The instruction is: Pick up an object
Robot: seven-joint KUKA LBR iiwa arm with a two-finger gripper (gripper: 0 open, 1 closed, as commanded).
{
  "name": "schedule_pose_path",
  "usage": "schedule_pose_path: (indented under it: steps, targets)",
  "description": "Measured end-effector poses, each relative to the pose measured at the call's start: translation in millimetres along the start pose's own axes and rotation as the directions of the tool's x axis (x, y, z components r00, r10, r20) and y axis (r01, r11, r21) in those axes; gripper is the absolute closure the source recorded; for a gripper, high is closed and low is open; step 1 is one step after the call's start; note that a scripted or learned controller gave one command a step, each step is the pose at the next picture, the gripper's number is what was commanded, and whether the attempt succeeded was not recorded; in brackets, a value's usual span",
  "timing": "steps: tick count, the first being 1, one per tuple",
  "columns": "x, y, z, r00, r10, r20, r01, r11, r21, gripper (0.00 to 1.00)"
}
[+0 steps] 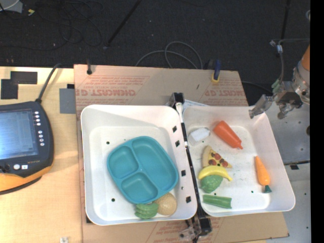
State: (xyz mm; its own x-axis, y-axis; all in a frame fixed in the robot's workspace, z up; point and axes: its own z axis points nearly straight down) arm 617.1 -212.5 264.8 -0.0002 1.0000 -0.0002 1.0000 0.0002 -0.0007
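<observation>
Left bin [96, 135]: teal divided tray [142, 169].
Right bin [276, 151]: red bottle [227, 134], carrot [261, 171], banana [214, 173], all unheld.
Gripper [276, 104]: hovers at the right bin's far rim; open or closed, we cannot tell.
We would descend on the isolated carrot, across its width.

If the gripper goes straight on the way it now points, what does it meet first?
The gripper sits at the right bin's upper right corner and seems to point down and left. It would probably meet that bin's rim or floor first; depth is unclear.
</observation>
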Motion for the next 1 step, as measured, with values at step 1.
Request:
schedule_pose_path:
  steps: [1]
  targets:
    - [1.1,-12.0,134.9,1.0,-0.001,-0.003,0.001,1.0,0.008,0.0]
